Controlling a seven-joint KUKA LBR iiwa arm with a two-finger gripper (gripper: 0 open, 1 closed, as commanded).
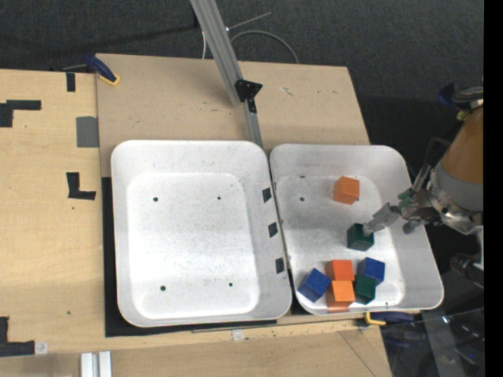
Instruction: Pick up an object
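A: Dark green, this small block (360, 236), and it looks like a hard cube, maybe wood or plastic. I judge it is light and stiff and not fragile. The faces look flat, perhaps a little smooth, so the best hold is on two opposite flat sides, near the middle.

B: Where is it lying?

A: On the floor of the right bin (393, 163), about in the centre, apart from the others. An orange block (346, 189) is above it in the picture, well apart. Near the lower wall is a cluster: a blue block (315, 283), two orange ones, another blue and another green, all close together.

B: And the gripper?

A: The gripper (376, 223) comes from the right and its tip is just beside the green block, at its upper right corner, perhaps touching. Whether the jaws are open or closed, I cannot tell; that part is too small and blurred. I do not see the block between them.
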